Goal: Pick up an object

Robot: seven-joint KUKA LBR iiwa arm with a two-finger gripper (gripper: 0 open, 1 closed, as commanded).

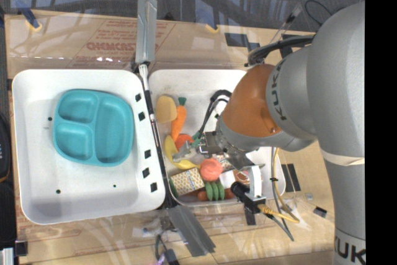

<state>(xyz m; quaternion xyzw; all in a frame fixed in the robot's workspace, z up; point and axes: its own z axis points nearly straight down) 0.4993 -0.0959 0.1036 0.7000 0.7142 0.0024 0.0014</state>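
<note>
- My arm (322, 90) reaches in from the right and bends down over the right bin (205, 80), its orange band (248, 105) above the wrist.
- My gripper (201, 147) sits low in that bin, among the toy food near its left side.
- I cannot tell how my gripper is set; the wrist and the clutter hide that part.
- I see nothing that I can say I am holding.
- The things to pick lie in a heap along the left and near side of the right bin: a carrot (178, 121), a pale round piece (165, 108) just beside it, and a banana (171, 152) below them.
- Nearer the front lie a red tomato (211, 169), a tan waffle-like block (187, 181) and a green piece (214, 190), close together.
- The left bin (37, 195) holds a teal divided plate (93, 127), lying flat, well apart from my gripper.
</note>
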